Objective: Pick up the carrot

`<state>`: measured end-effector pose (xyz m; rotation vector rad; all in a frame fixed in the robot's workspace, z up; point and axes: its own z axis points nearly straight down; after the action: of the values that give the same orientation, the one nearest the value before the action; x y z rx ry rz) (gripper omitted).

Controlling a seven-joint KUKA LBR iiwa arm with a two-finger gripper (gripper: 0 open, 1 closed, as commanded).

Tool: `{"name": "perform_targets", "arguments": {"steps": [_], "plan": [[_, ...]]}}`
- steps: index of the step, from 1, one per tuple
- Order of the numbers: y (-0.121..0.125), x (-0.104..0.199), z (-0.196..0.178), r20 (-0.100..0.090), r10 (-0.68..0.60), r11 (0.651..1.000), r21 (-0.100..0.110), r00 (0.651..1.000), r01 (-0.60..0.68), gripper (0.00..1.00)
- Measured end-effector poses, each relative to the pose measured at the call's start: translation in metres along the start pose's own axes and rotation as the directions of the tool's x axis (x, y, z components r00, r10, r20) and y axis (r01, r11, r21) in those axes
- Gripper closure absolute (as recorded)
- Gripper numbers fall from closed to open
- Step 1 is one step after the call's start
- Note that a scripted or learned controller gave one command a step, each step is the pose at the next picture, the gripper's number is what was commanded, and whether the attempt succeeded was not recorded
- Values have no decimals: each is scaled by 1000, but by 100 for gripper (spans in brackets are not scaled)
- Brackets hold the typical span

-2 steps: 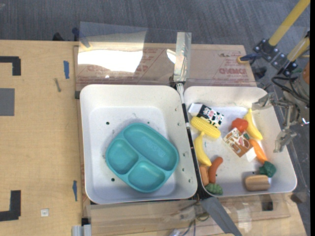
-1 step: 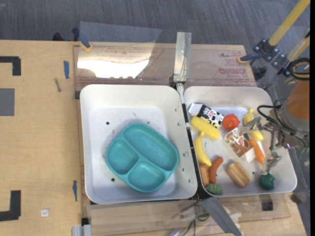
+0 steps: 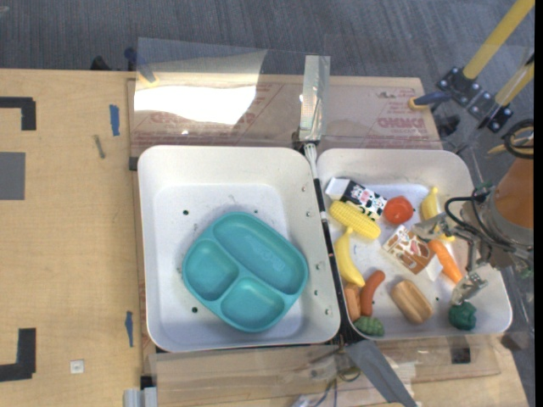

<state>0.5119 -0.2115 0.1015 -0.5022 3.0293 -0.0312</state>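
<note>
The carrot [image 3: 445, 259], a short orange stick, lies at a slant in the right bin [image 3: 488, 227] near its right wall. It rests between a snack packet [image 3: 409, 249] and my gripper [image 3: 467, 288]. The gripper comes in from the right under the arm's orange band [image 3: 517, 195] and hangs low over the bin. Its tip is just right of and below the carrot's lower end, above a green broccoli [image 3: 462, 315]. I see nothing held in it.
The right bin also holds a milk carton [image 3: 362, 198], tomato [image 3: 397, 209], corn [image 3: 355, 220], banana [image 3: 346, 259], sausage [image 3: 371, 289], bun [image 3: 411, 301] and a second orange piece [image 3: 351, 299]. In the left bin [image 3: 170, 185] sits a teal divided plate [image 3: 244, 270].
</note>
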Motion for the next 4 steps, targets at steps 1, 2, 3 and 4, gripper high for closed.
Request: {"name": "perform_targets", "arguments": {"steps": [1,2,3,4], "plan": [[12,10,9,-47,17,1000,-19,999,-18,0],[11,4,-3,-31,16,1000,-13,999,-16,100],[23,7,-84,-45,-360,932,-48,932,358,100],[-18,-21,-200,-39,-443,896,-46,896,441,100]]}}
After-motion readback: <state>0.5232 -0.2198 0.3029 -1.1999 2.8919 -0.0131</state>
